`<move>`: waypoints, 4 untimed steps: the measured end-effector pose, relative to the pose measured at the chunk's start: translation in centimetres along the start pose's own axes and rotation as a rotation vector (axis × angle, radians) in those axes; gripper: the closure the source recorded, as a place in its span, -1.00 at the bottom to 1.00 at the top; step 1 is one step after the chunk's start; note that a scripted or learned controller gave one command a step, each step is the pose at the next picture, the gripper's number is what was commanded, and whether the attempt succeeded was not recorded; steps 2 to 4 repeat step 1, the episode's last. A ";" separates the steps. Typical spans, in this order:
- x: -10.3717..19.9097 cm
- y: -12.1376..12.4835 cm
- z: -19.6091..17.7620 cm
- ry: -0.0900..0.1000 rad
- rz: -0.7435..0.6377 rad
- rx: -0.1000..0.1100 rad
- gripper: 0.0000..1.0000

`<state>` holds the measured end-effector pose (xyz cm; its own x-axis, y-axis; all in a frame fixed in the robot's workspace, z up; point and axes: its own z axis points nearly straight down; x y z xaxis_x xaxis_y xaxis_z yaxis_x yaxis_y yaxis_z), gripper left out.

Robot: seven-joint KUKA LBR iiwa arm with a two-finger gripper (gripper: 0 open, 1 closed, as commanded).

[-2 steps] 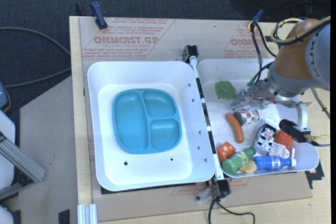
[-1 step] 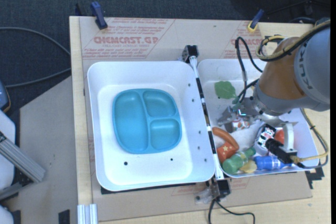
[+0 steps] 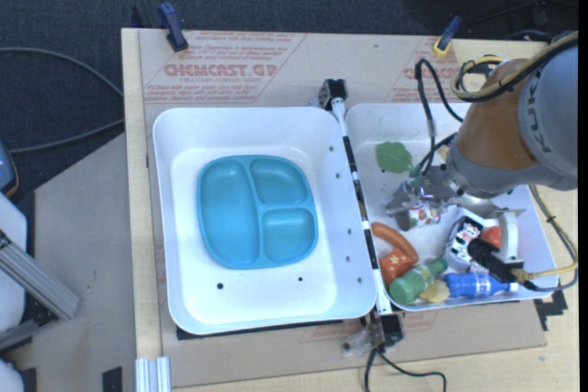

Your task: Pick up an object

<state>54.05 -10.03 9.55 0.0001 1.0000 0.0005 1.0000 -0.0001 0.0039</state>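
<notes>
Clutter filled the right bin (image 3: pixel 367 119), at the right of the frame: a green leaf-like piece (image 3: pixel 393 158) near its upper part, an orange carrot-shaped toy (image 3: pixel 393 240) by the divider, a red piece with a star (image 3: pixel 397 264) just below it, a round green piece (image 3: pixel 406 288) and a yellowish bit (image 3: pixel 434 292) at the lower edge, a blue bottle-like thing (image 3: pixel 476 287) lying flat at lower right, and a white-and-red packet (image 3: pixel 467 240) beside the arm (image 3: pixel 514 128). The left bin (image 3: pixel 175 225) held a blue divided plate (image 3: pixel 258 211) at its centre.

The gripper (image 3: pixel 421 202) sat low in the middle of the right bin, over a small red-and-white item I could not make out; whether its pincer was spread or closed, or had anything in it, could not be told from this slant.

As a judgement, the carrot-shaped toy looked the handiest pick: probably light hollow plastic, stiff but smooth and likely to slip, so a grip across its narrow body at mid-length would suit. The leaf looked thin and flat, hard to get under. Neighbouring pieces touching at the lower edge might be nudged.
</notes>
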 end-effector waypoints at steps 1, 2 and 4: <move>6.3 -0.9 -10.4 0.000 -0.001 0.004 1.00; 6.3 -0.9 -10.4 0.000 -0.001 0.004 1.00; 6.3 -0.9 -10.4 0.000 -0.001 0.004 1.00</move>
